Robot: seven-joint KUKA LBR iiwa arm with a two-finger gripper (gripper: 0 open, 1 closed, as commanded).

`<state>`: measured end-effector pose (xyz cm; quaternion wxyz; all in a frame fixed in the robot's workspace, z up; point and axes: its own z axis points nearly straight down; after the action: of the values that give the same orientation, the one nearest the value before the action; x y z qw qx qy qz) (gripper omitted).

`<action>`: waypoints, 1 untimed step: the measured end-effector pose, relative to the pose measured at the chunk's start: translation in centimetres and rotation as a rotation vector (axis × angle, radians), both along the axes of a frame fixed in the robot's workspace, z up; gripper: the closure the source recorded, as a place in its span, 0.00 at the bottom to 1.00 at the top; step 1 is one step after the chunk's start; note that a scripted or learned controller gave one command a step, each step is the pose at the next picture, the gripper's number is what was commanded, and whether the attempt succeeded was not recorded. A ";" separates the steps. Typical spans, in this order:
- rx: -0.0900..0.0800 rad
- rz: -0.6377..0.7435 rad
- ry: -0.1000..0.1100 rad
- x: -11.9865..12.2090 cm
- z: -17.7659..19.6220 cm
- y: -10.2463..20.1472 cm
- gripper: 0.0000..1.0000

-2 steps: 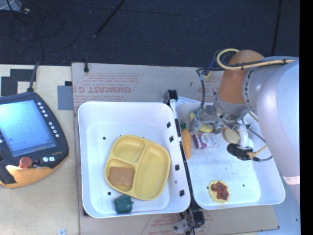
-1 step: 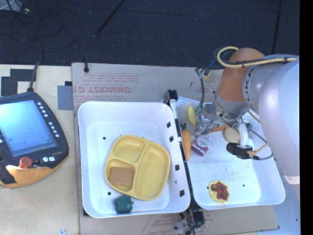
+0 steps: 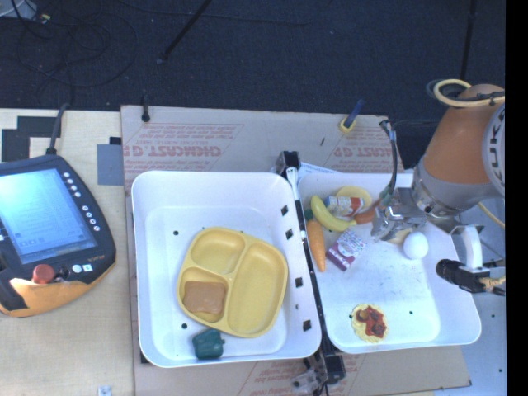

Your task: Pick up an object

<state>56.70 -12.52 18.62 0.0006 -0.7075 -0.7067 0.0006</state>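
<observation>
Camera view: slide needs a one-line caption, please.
Gripper low in the right bin beside a white egg; yellow tray in the left bin.

Both bins (image 3: 157,221) were white. In the left one lay a pale yellow divided plate (image 3: 235,279), and its lower left compartment carried a brown slice of toast (image 3: 205,298). At 6 o'clock from the plate sat a dark green pepper (image 3: 209,345). In the right bin (image 3: 445,320) were a yellow banana (image 3: 326,215), an orange carrot (image 3: 315,244), a white egg (image 3: 415,245), and a small yellow pizza with red topping (image 3: 370,321). The arm (image 3: 458,151) was grey with an orange band. The bench (image 3: 74,345) was light tan, and the tablet (image 3: 45,221) at 9 o'clock had a dark frame and a pale blue screen.
</observation>
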 end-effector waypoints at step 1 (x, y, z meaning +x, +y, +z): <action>0.001 -0.001 0.002 -0.1 -0.1 0.0 0.00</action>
<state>56.65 -12.50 18.53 0.0015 -0.7078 -0.7064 0.0009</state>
